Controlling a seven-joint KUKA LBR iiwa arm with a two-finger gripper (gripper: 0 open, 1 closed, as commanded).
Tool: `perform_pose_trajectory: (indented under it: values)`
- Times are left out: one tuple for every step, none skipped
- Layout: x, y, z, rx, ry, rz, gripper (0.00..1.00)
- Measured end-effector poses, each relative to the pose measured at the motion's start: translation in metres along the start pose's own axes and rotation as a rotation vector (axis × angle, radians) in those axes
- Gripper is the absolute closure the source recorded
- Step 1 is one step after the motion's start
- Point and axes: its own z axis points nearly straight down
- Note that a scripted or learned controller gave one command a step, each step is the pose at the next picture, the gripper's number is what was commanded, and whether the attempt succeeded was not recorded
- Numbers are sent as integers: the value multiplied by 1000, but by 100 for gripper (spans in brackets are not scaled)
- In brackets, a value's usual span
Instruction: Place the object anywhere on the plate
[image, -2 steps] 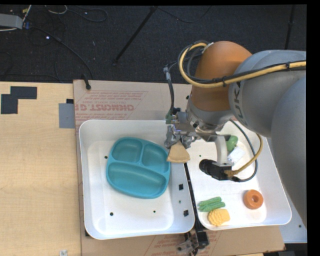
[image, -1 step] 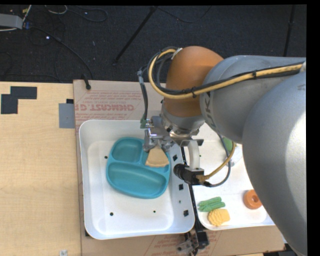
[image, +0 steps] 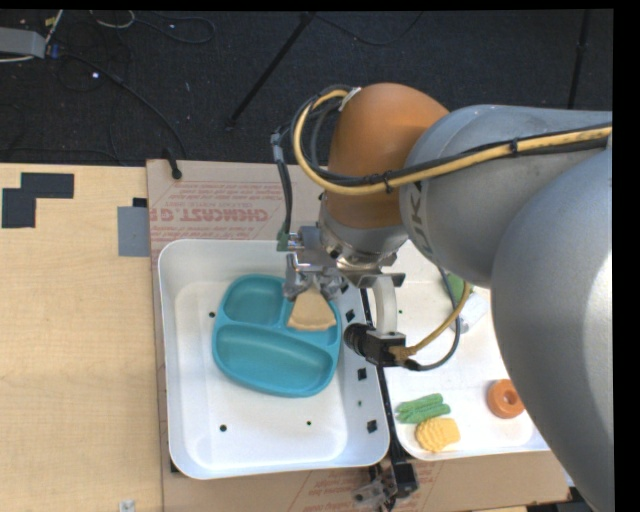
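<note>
Tan and wedge-shaped, the object (image: 310, 316) sits directly under the gripper (image: 305, 285), at the upper right corner of the teal plate (image: 270, 355), and it seems to rest in or just over the plate's small right-hand compartment. From this slanted overhead view the gripper's metal parts crowd the top of the wedge, and I cannot tell whether the jaws are clamped on it or have let go; nor can I tell whether the wedge is bearing on the plate or hanging just above it. The plate is a divided one, lying in the left white bin (image: 190, 290), toward its middle. Going by position alone, the carrying part of the task looks done or nearly so: the object is within the plate's outline. What would remain is a clear release and a lift away, leaving the wedge settled on the teal surface. In the right bin (image: 470, 440) lie a green piece (image: 420, 408), a yellow piece (image: 437, 433) touching it, and an orange ring (image: 506, 399), all well apart from the plate.
</note>
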Motion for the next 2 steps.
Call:
perform_pose_trajectory:
  values:
    - [1, -9, 19, 5, -2, 4, 100]
    - [1, -9, 18, 2, -1, 4, 0]
